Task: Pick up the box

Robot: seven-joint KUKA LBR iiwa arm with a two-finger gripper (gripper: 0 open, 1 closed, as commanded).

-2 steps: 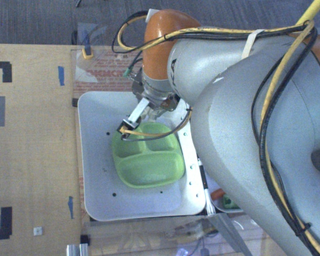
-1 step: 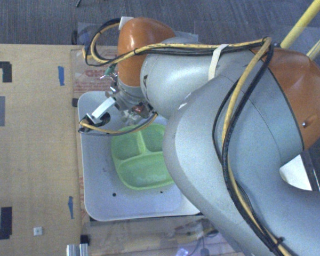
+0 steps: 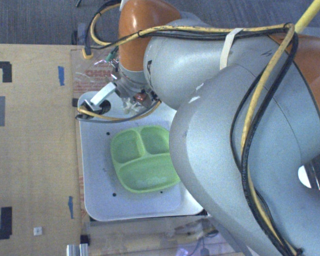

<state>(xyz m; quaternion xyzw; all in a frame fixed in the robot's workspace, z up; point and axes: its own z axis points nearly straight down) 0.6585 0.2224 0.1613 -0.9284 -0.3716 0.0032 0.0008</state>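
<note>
The grey arm (image 3: 240, 121) fills most of the right side of the camera view, reaching in over a shallow white bin (image 3: 96, 196), its orange band (image 3: 141, 17) sitting above the wrist. The claw (image 3: 130, 104) hangs at the far end of that bin, close to its top rim, but it is small and crowded by wrist hardware, so whether it is released or clenched I cannot tell, and nothing can be made out in its grip. Just to the claw's left, a white bracket and a dark round fitting (image 3: 100, 104) jut out over the bin's corner. Yellow and black cables (image 3: 256, 143) loop from the wrist and run back along the arm. Below the claw, nearer the camera, a green divided tray (image 3: 144, 161) lies flat on the bin floor, apart from the claw; it has two small compartments on the side toward the claw and one larger compartment beyond them. Its right edge is hidden under the arm. Far to the claw's left spreads the brown cardboard-covered surface (image 3: 32, 143), carrying black markings and short strips of blue tape (image 3: 61, 76). I cannot pick out the box.
</note>
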